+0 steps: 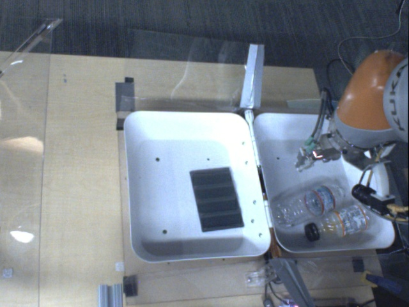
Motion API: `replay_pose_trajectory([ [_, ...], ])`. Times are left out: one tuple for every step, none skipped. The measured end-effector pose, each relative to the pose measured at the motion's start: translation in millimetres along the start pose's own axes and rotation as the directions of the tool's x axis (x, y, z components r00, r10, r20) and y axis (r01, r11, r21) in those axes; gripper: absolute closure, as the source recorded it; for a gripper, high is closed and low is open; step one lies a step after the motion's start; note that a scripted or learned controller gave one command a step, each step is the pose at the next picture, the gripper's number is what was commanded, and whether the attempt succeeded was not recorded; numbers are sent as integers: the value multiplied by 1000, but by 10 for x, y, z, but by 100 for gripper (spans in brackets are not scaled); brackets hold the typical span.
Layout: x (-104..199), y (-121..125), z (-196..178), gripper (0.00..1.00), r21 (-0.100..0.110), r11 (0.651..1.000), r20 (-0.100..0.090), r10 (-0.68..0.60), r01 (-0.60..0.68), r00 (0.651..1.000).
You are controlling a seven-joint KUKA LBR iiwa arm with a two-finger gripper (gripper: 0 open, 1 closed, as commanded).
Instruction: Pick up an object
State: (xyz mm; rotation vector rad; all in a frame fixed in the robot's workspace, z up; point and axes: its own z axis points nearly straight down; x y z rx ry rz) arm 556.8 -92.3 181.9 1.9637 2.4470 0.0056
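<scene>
From my remote seat I see the gripper (311, 153) hanging over the upper middle of the right bin (281, 133), its small metal tip showing a speck of red and green light. I cannot tell how its tip is set; that part is too small and blurred. Nothing is visibly held in it.

Behind it, toward the right edge, rises the arm (374, 101): a grey body topped by a large rounded orange band, with thin cables looping around it.

Below the gripper, near the front of the same bin, lie two clear plastic bottles. The upper bottle (307, 204) rests on its side, see-through, with a bluish label near its right end. The lower bottle (339, 224) lies just beside it, apparently touching, with a black cap (312, 232) pointing left and a pale yellowish tint to its body. Both bottles sit apart from the gripper, closer to me.

The left bin (147, 171) sits edge to edge with the right one. On its floor, right of centre, lies a flat black ribbed pad (216, 199), a dark rectangle turned slightly off square.

Both bins rest on a light wooden bench (77, 190). A clear plastic sheet (25, 107) covers the bench's left part, catching pale glare. Dark carpet (160, 11) runs along the top.
</scene>
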Motion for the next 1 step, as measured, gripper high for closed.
replay_pose_trajectory([
  [0,-1,0,0,0,1000,0,0,0,1000],
])
